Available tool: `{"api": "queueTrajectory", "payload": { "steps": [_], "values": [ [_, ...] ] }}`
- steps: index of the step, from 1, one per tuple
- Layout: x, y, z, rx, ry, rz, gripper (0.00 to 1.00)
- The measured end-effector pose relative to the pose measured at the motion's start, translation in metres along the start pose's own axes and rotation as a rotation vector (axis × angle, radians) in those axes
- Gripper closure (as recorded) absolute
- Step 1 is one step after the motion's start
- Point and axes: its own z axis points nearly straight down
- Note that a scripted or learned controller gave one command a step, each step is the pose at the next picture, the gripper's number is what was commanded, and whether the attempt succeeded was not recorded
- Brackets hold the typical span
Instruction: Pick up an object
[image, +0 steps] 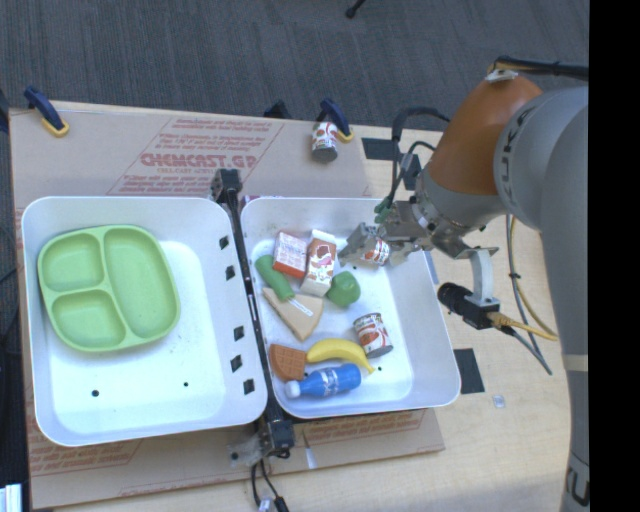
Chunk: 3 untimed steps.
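My gripper (372, 243) hangs over the upper right part of the right bin (430, 340), reaching in from the right. A small tilted can (368, 251) with a red and white label sits between its fingers, and the gripper is shut on it. Below and to the left lie a red carton (291, 253), a white and red carton (321, 262), a green cucumber (273, 277), a green round fruit (343, 289), a pale wedge (298, 317), a second can (371, 334), a banana (339, 352), a blue bottle (325, 381) and a brown waffle (286, 361).
The left bin (140, 390) holds a green divided plate (107, 287). Another small can (323, 138) stands on the cardboard behind the bins. A black divider (240, 290) runs between the bins. The arm's cable and a black fitting (465, 303) hang over the right bin's right rim.
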Motion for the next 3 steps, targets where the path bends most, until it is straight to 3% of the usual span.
{"api": "queueTrajectory", "payload": {
  "steps": [1, 2, 3],
  "values": [
    [-0.053, 0.048, 0.119, 0.0, -0.002, 0.0, 0.0],
    [-0.051, 0.049, 0.109, 0.002, 0.0, -0.003, 1.0],
    [-0.05, -0.038, 0.011, -0.002, 0.0, 0.001, 1.0]
  ]
}}
